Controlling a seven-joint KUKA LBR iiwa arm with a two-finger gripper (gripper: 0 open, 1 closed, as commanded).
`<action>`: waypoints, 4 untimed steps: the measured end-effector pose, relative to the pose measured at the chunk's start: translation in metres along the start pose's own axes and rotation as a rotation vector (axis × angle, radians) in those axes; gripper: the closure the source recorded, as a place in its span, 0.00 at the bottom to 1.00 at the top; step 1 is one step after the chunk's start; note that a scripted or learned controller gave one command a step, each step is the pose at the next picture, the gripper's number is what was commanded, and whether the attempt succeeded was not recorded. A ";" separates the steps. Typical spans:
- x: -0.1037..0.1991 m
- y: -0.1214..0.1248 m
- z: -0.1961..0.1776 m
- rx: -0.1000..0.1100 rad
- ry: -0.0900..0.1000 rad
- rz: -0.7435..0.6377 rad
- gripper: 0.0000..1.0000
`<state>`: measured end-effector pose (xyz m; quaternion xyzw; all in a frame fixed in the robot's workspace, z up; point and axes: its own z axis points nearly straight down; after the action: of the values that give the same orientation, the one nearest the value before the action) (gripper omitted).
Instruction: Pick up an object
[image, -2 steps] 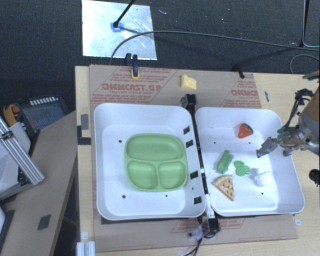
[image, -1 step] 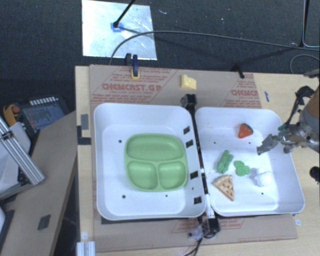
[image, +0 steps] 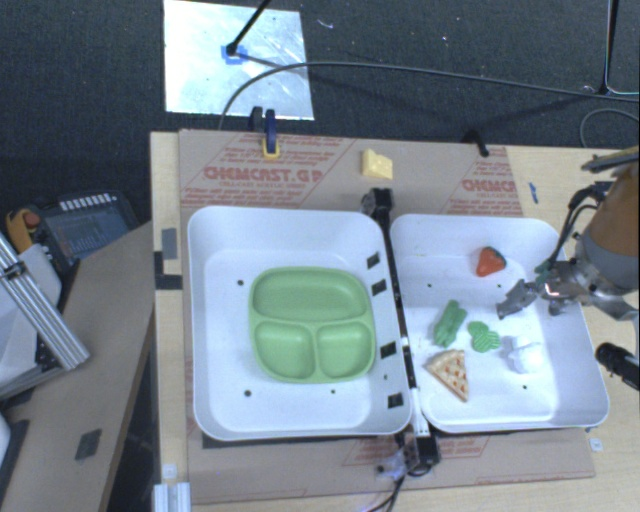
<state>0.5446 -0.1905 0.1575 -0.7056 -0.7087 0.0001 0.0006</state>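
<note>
One gripper (image: 522, 297) was hanging over the right bin (image: 575, 400), coming in from the right, and from where I stood its dark fingers looked spread a little with nothing between them, so it wasn't holding anything. It sat between the orange-red toy (image: 489, 262) up near the back and the small white piece (image: 521, 353) lower down, close to both but touching neither as far as I could tell.

My guess at what could've gone wrong: the toys were small and sat fairly close, so a drop slightly off target could've just nudged one aside or closed on air. The two green ones were nearly touching, so a grab there might've caught both or flicked one away. The flat waffle wedge looked hard to get fingers under.

Count in the right bin: two green toys (image: 450, 324) (image: 484, 338), one waffle wedge (image: 450, 374), one orange-red toy, one white piece. Left bin (image: 215, 300): one green divided plate (image: 309, 323). One yellow block (image: 377, 164) sat on the cardboard behind the bins.
</note>
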 end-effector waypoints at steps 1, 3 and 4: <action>-0.001 -0.006 0.060 0.000 0.000 0.003 0.00; -0.001 -0.001 0.058 -0.013 -0.001 0.002 1.00; -0.002 -0.004 -0.005 -0.007 -0.003 0.001 1.00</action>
<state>0.5402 -0.1921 0.1625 -0.7059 -0.7083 -0.0012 -0.0028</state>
